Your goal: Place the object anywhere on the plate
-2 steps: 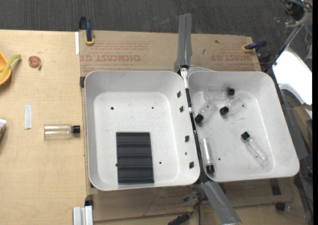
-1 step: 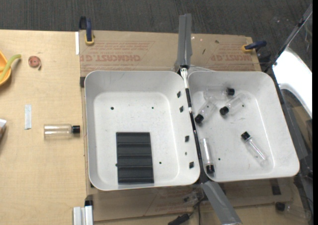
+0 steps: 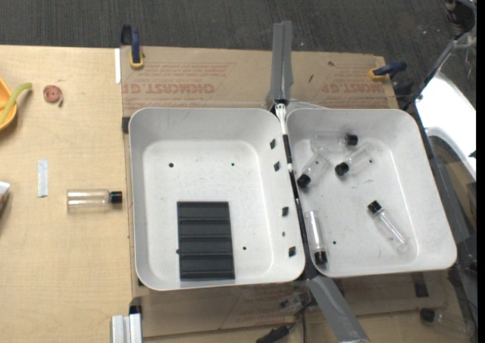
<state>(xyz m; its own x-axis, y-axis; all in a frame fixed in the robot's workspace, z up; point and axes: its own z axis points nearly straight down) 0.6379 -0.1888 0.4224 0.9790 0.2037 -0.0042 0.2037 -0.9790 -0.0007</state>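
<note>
**Waiting on the first pick: plate bare, vials apart in the other bin**

You have two shallow white bins side by side. In the left white bin [image 3: 144, 182], a black ribbed rectangular plate [image 3: 204, 241] lies flat toward 7 o'clock on the floor, close to the near wall. Nothing rests on it, so as far as this view shows the task has yet to begin.

The likely objects are small clear vials with black caps, all in the right white bin [image 3: 424, 182]. Three vials cluster [image 3: 333, 154] toward 11 o'clock, close together, some perhaps touching. One long vial [image 3: 314, 232] lies along the dividing wall at 7 o'clock, hard to grip there. One vial [image 3: 388, 226] lies by itself at 4 o'clock, with open floor all around; I judge it the easiest pick.

Whether the gripper is released or clenched cannot be told.

Everything remains: pick, carry over the shared rims at the centre, and set down. From 12 to 3 o'clock of the plate the floor is open, giving you room to descend. A spare capped vial [image 3: 91, 198] lies on the wooden bench [image 3: 61, 273], outside the bins at 9 o'clock.
</note>
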